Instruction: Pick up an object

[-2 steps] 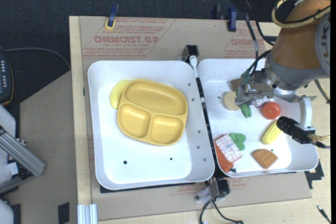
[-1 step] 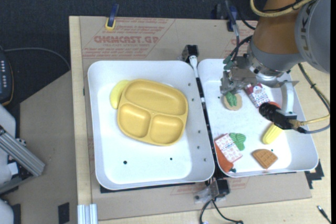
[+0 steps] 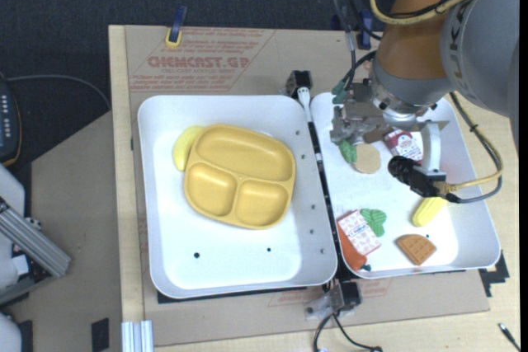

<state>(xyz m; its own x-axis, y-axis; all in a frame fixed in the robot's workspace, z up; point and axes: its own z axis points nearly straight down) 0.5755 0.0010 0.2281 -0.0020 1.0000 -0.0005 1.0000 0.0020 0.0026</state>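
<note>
The gripper hangs low in the right bin; whether its jaws are open, I cannot tell. A tan cookie lies just below, seemingly the target; next, close and lift.

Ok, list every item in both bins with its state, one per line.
yellow tray: lying in left bin, compartments up
hand: low in right bin
tan disc: lying beside hand
yellow piece: lying loose
brown piece: lying flat
red packet: lying flat near green piece
</note>
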